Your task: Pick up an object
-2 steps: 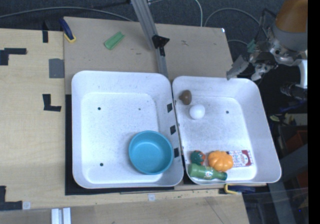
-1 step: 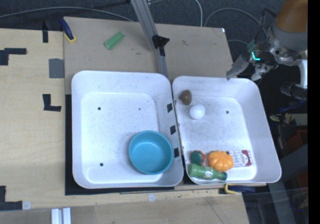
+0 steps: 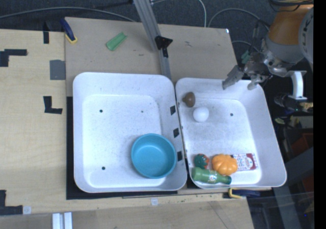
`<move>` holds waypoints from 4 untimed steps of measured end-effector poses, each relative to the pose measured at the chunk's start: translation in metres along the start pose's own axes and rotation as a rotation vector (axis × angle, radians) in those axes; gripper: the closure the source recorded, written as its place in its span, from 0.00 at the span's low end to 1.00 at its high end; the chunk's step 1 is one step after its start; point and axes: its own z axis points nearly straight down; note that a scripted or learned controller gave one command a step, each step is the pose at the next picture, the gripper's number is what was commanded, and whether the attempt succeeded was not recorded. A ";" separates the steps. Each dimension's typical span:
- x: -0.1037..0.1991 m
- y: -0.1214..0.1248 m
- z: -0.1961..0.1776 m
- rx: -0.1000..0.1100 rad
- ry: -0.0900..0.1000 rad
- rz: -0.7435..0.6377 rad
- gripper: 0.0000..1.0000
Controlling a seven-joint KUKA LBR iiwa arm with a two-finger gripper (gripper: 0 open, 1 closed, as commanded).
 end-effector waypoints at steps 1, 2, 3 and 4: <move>0.006 -0.005 0.046 0.000 0.000 0.000 0.00; -0.001 0.000 0.102 0.002 0.000 0.001 0.00; 0.000 0.001 0.088 -0.003 -0.001 -0.001 1.00; -0.002 0.003 0.046 -0.009 0.000 0.001 1.00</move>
